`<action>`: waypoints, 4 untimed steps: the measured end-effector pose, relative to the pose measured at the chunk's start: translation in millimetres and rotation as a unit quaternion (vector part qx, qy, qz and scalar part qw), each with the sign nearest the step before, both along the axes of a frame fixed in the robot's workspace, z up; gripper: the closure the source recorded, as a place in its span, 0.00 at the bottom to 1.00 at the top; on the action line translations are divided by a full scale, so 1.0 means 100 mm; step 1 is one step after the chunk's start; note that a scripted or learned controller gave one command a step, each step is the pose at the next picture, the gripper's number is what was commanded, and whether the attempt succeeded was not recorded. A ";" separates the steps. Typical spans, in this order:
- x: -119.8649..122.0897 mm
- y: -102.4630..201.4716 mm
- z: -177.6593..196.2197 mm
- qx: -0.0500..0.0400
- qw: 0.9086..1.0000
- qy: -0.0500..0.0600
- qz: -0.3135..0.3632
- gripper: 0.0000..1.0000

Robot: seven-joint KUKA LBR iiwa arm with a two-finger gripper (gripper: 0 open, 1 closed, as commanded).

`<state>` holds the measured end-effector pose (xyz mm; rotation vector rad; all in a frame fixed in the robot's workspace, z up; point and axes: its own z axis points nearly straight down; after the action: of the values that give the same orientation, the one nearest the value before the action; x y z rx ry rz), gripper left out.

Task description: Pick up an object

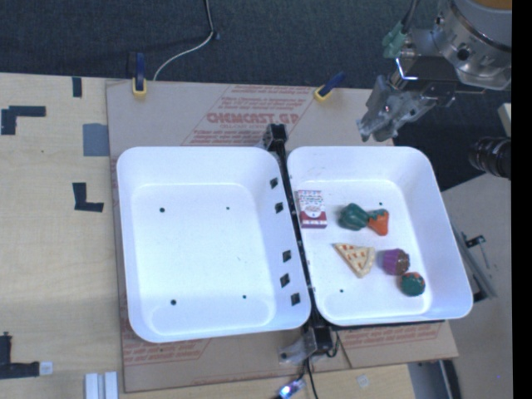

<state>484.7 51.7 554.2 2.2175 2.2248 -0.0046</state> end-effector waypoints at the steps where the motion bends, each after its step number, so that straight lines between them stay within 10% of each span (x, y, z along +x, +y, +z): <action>1: 0.00 0.00 0.10 0.000 1.000 0.001 0.000 1.00; 4: 0.02 0.00 0.38 -0.001 1.000 0.002 0.000 1.00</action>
<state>486.7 52.2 592.6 2.2178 2.2265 -0.0118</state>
